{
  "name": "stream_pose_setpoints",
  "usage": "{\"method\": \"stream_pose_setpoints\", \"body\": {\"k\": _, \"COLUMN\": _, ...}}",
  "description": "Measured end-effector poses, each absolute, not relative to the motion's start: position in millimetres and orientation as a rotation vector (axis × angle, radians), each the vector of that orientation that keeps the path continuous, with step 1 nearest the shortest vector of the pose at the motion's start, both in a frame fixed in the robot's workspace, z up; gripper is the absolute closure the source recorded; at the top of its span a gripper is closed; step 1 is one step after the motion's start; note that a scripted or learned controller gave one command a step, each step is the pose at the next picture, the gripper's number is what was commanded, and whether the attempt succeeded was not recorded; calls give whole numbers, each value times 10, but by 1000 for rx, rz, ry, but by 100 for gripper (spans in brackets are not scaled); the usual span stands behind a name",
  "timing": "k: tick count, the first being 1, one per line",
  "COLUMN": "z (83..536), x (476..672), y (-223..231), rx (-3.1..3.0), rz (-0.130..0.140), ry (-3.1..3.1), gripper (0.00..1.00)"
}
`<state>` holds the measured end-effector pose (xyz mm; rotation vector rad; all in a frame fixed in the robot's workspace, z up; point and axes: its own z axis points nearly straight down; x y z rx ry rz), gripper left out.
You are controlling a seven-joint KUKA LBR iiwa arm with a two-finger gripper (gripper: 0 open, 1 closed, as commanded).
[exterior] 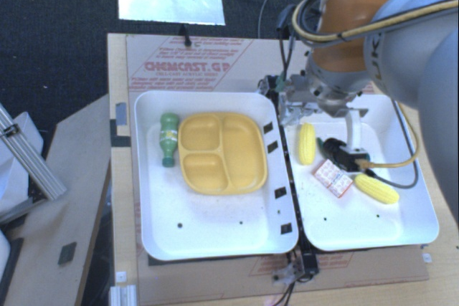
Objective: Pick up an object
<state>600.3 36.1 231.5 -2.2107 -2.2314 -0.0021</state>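
Fingers (pixel 292 111) hang over the far corner of the right shallow white bin (pixel 401 226); whether they are apart or together cannot be told. Just in front of them lies a yellow plastic corn cob (pixel 307 143), untouched. Beyond it are a red-and-white checked box (pixel 333 178) and a second yellow corn cob (pixel 376 188).

- The grey arm (pixel 423 39) reaches in from the right edge of the camera view, its thick link slanting down and to the left.
- An orange band (pixel 356 7) sits above the wrist (pixel 333 86), which bends downward below it.
- The gripper (pixel 294 105) hangs at the arm's left end, low and pointing down.
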Motion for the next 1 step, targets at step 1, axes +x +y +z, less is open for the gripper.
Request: {"method": "stream_pose_setpoints", "body": {"k": 1, "z": 2318, "x": 5879, "y": 993, "rx": -2207, "rz": -3, "ry": -2233, "gripper": 100}}
